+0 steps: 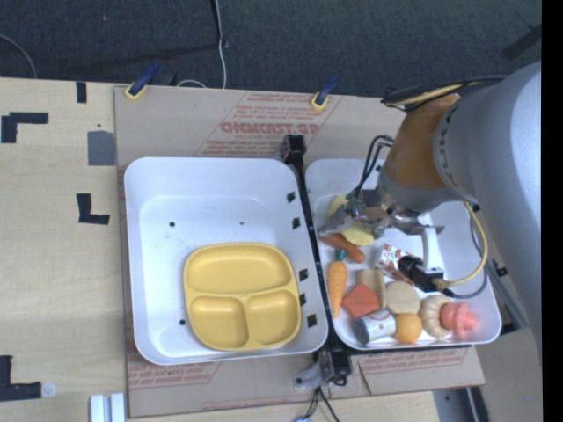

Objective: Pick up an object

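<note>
The arm (493,139) runs off the right edge and hides part of the right bin (321,178).
</note>
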Controlling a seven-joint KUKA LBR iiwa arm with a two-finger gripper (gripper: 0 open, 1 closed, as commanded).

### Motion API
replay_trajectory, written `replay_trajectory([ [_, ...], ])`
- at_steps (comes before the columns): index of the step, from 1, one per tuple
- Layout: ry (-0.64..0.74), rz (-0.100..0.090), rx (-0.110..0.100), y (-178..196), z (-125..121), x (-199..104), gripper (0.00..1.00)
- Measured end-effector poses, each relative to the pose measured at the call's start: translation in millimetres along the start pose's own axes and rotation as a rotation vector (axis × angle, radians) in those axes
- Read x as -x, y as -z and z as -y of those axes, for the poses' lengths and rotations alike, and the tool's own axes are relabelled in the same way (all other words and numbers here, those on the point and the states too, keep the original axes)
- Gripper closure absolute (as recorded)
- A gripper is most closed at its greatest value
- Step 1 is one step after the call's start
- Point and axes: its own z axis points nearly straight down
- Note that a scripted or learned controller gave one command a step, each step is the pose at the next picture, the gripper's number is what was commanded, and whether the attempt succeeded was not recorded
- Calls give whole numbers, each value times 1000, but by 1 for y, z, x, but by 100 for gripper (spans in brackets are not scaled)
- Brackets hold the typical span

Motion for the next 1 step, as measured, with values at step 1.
replay_trajectory([
  [1, 0, 1, 13, 18, -3, 0, 100],
])
